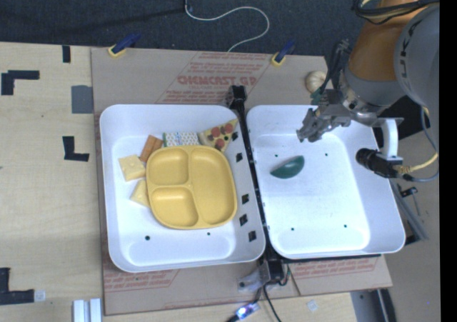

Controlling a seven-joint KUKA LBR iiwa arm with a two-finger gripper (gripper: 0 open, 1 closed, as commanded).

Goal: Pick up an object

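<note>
The near rim of the right bin (335,250) is noted closest to the camera, with the left bin (114,170) beside it. A yellow divided plate (191,186) is seen in the left bin, well to the left of the end effector (314,128), with small flat pieces (143,163) tucked around its far and left edges. A dark green object (288,167) is recorded lying alone on the right bin's floor, just below and left of the end effector, apart from it. Its long axis is judged to run roughly left-right, slightly tilted. Nothing is seen between the fingers; whether they are spread or closed cannot be told. A short move down-left is judged necessary for a grasp.
</note>
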